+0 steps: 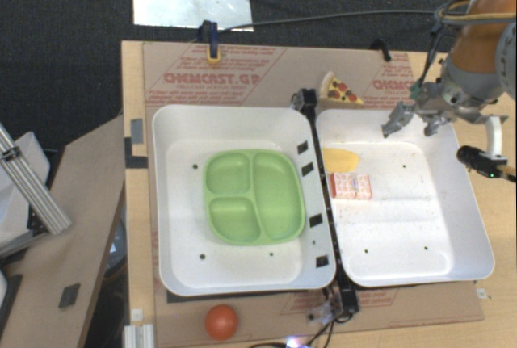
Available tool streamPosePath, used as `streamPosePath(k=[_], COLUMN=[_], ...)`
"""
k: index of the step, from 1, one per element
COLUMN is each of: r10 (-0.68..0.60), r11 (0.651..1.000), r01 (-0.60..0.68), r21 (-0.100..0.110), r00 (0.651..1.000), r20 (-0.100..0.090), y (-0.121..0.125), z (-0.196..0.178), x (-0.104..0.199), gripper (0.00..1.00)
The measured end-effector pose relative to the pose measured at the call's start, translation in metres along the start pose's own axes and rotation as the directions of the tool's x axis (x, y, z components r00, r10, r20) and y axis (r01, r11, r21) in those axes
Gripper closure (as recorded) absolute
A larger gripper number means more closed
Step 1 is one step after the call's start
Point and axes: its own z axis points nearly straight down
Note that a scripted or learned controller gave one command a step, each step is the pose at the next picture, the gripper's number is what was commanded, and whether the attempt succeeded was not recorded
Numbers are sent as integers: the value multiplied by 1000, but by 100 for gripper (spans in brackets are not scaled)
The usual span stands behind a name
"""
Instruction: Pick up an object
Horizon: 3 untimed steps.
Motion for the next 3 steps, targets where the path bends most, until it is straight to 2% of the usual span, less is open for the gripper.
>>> streamPosePath(k=[1, 2, 3], r10=[-2, 0, -3], r11=[1000, 1000, 1000], r01=[2, 0, 3], r21=[-13, -10, -11], r00=[1000, 1000, 1000], r20=[2, 2, 2], y=[3, 2, 3], z=[-8, 53, 98], x=[0, -4, -3], gripper=[0, 0, 0])
